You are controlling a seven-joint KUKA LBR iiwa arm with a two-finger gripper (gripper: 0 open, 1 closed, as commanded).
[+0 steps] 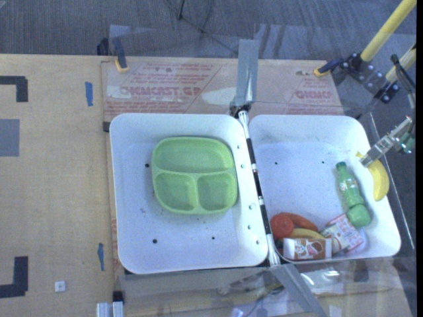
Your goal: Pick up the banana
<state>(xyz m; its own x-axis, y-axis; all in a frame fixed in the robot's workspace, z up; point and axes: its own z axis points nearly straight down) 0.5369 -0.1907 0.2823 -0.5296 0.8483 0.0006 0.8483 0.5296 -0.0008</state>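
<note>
Near edge, right bin (310,134): we see ketchup packet (308,248), tomato (282,225)
Banana (379,180): right rim, beside green bottle (351,195)
Gripper (370,156): over banana's top end; we can't tell its opening
Left bin (125,177): green divided plate (195,175)

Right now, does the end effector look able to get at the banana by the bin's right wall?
Probably yes: the end effector is right beside the banana, nothing lies on it, though the wall and the green bottle flank it closely.
</note>
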